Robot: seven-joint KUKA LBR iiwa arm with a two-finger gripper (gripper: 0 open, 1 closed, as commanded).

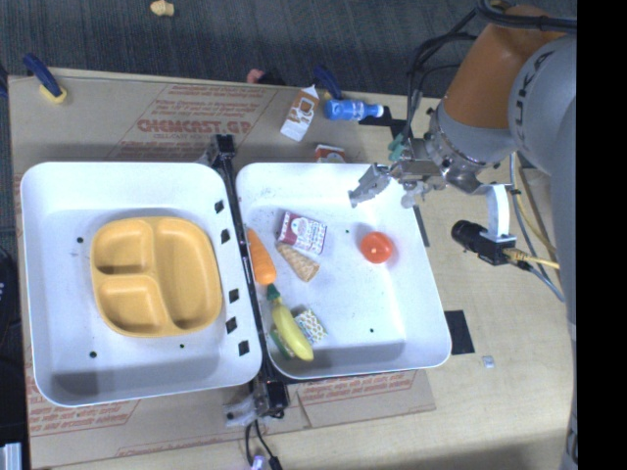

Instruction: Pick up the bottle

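Landmark = right bin [416,346], the white one w/ loose items.

Bottle [351,111]: blue, lying on its side on the cardboard outside the right bin, just past its far rim, near the far-right corner. Cap end points right. Not touching the bin.

Gripper [388,186]: hangs over the right bin's far-right corner, just inside the rim, arm [509,76] coming in from the right. Two fingers read as spread apart, nothing between them; left finger [367,186] angled toward bin centre, the other at approx the bin's right wall.

Bottle vs jaws: bottle sits beyond the jaws, farther from camera and slightly left, w/ the bin's far rim between them. Near but apart, no contact.

Inside right bin: red ball [376,248] towards right wall, below the gripper; small red-white carton [302,231] mid-bin; cracker-like wedge [298,260] just beside it; carrot [261,258] along left wall; banana [290,333] near front-left corner, small packet [312,325] touching it.

Left of right bin: second bin [49,360] holding a yellow divided tray [155,274].

Small white carton [300,114] on cardboard, left of bottle.
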